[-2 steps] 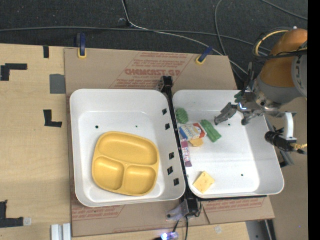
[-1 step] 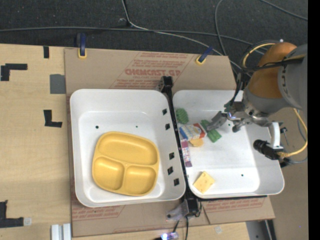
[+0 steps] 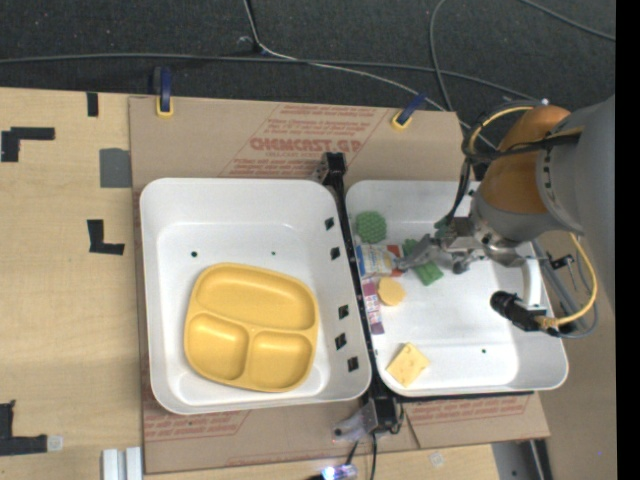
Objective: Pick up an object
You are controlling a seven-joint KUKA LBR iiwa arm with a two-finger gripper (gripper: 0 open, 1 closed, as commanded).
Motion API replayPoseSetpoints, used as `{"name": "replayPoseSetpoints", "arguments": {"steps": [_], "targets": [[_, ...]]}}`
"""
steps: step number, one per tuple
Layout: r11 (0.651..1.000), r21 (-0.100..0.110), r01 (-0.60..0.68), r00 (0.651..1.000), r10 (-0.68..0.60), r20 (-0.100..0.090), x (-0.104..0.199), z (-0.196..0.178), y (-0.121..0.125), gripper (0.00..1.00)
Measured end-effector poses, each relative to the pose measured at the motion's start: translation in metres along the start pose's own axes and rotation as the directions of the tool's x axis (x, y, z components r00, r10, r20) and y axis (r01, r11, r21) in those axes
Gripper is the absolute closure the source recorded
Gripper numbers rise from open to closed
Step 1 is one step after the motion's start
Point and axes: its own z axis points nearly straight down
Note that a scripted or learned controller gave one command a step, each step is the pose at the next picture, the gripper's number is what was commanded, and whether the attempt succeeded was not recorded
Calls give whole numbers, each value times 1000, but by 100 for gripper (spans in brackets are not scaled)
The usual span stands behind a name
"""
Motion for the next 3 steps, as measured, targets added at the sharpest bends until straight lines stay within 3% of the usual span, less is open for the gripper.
{"name": "replayPoseSetpoints", "arguments": {"steps": [1,3], "targets": [[1000,-5,3,1000,-3,2,1,-11,1,100],[1000,-4,0,1000,0,3,-15,-123,2,100]]}}
